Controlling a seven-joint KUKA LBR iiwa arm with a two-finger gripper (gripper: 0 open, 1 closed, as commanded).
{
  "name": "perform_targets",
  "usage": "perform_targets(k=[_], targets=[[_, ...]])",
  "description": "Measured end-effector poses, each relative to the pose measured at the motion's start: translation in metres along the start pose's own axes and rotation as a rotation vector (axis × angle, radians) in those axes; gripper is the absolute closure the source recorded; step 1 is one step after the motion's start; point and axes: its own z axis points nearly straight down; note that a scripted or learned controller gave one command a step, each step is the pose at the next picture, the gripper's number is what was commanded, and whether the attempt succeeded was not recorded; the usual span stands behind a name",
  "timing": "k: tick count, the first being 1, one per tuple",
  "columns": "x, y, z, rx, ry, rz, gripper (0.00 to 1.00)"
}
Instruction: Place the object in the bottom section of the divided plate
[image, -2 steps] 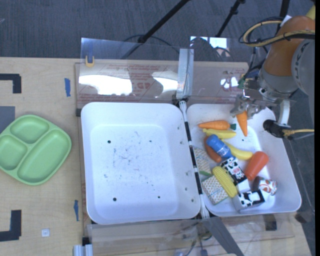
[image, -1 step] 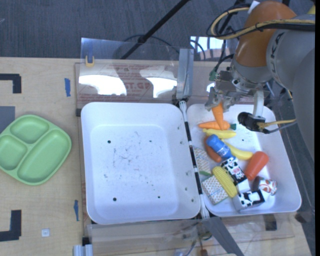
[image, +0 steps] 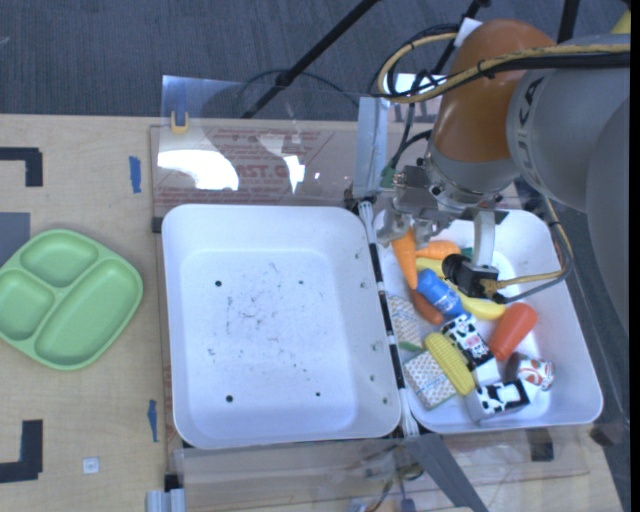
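Note:
The green divided plate (image: 128, 268) lies on the bench at the far left, with two small sections at the top and one long section along its lower right. My gripper (image: 408, 226) hangs low over the far left corner of the right bin (image: 575, 375), directly above the top end of an orange toy carrot (image: 405, 258). The arm's wrist hides the gripper's tips. I see nothing held in it.
The right bin holds a pile of toys: a banana (image: 478, 304), a blue bottle (image: 437, 291), corn (image: 450, 362), a red pepper (image: 514, 328), black-and-white blocks (image: 500, 396), a waffle piece (image: 426, 378). The left bin (image: 200, 230) sits between it and the plate.

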Motion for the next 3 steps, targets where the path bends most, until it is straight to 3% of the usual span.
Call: perform_targets(k=[1, 2, 3], targets=[[0.057, -0.052, 0.045, 0.001, -0.001, 0.023, 1.0], [0.134, -0.045, 0.085, -0.002, 0.0, 0.082, 1.0], [0.19, -0.101, 0.021, -0.002, 0.0, 0.031, 1.0]])
